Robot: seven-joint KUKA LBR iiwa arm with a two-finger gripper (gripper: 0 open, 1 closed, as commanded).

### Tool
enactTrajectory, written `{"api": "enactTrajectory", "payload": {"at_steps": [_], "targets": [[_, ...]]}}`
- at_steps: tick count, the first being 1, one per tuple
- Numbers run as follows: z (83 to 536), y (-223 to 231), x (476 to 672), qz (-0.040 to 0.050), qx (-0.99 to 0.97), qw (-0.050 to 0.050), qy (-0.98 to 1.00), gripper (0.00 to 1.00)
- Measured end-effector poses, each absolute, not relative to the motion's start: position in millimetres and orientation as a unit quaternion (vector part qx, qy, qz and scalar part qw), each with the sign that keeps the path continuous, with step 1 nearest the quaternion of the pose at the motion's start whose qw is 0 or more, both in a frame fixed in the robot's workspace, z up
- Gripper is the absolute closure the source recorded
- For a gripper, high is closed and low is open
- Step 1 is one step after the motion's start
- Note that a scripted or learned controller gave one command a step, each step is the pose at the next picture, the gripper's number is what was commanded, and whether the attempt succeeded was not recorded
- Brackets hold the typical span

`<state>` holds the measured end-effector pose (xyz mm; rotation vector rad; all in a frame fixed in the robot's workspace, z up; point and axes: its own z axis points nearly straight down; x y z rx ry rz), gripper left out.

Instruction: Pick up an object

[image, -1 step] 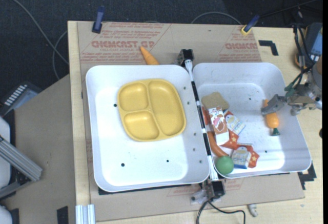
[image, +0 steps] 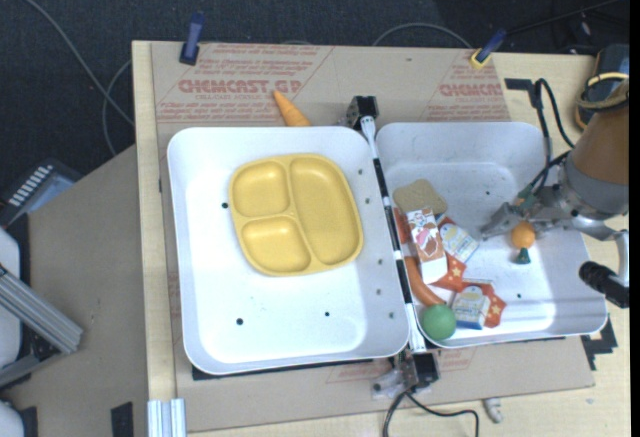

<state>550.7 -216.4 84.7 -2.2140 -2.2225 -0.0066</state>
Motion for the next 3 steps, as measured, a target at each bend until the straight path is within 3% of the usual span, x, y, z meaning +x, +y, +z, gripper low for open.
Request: {"api": "enactTrajectory", "payload": {"at_steps": [1,2,3], "targets": [[94.8,-218.2,550.5,-0.0011,-0.706,0.000,-0.708,1.00],[84.4,-152.4,605.0,-0.0010,-0.706,0.000,-0.708,1.00],[186.0,-88.8,591.2,-0.0014,-0.706,-0.001,-0.708,1.00]]}}
